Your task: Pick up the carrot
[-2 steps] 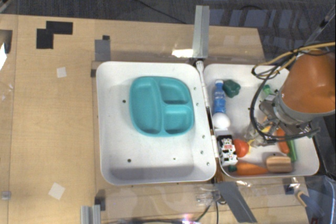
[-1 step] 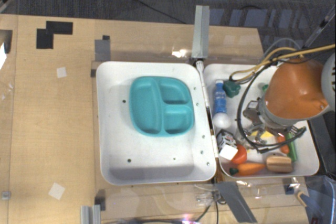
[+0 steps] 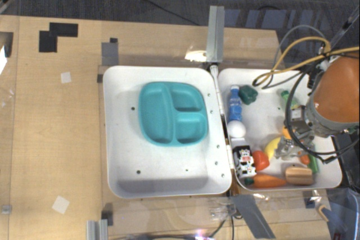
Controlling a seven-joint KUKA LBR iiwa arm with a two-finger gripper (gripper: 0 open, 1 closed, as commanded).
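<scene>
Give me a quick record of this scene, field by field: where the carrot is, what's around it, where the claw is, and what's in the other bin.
carrot: lying flat at the near edge of the right bin
beside carrot: wooden block, red tomato
claw: above the right bin, beyond the carrot
left bin: holds a teal divided tray
task state: carrot not yet picked up

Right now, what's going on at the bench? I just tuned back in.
The arm is reaching in over the right bin, which holds a jumble of small things. Its pincer hangs low among them, near a yellow piece. The carrot lies flat along the bin's near edge, beside a wooden block, apart from the pincer and not picked up. The left bin holds a teal divided tray.
</scene>
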